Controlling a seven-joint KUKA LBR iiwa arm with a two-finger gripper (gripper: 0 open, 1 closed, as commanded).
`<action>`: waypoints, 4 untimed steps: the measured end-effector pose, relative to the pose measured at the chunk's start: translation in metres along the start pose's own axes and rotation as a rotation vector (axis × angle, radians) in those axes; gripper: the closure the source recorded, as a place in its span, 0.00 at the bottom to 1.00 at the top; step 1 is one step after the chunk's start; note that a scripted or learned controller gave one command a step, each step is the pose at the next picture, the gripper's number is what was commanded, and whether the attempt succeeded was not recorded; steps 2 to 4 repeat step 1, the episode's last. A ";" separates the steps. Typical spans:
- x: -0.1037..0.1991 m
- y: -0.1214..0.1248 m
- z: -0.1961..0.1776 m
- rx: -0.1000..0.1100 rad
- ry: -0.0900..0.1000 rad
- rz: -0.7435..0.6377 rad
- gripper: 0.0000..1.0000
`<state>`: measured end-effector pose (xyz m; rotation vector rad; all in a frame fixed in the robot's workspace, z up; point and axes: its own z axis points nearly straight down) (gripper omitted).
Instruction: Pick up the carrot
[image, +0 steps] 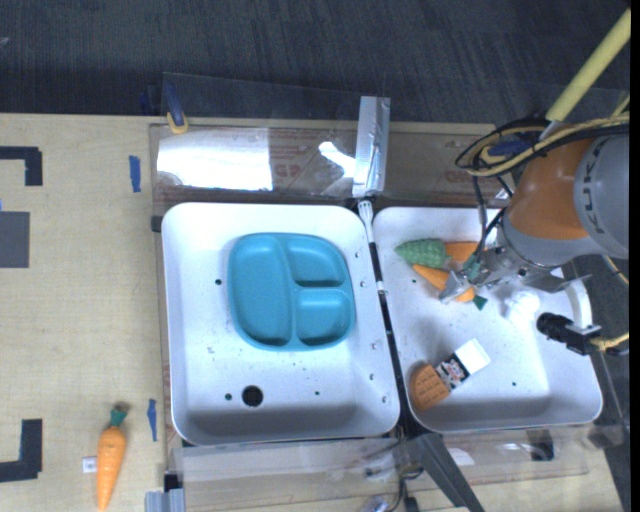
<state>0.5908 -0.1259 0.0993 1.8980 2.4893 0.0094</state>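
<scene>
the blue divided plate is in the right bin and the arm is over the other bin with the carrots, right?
Not quite. In the camera view the blue divided plate lies in the left bin, not the right. The arm reaches over the right bin, where carrots with green tops lie.

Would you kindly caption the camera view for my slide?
Gripper lowered over carrot in right bin; blue tray in left bin.
</scene>
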 end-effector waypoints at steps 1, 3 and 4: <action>0.077 0.070 -0.090 0.000 0.005 -0.040 1.00; 0.077 0.070 -0.090 0.000 0.005 -0.040 1.00; 0.077 0.070 -0.090 0.000 0.005 -0.040 1.00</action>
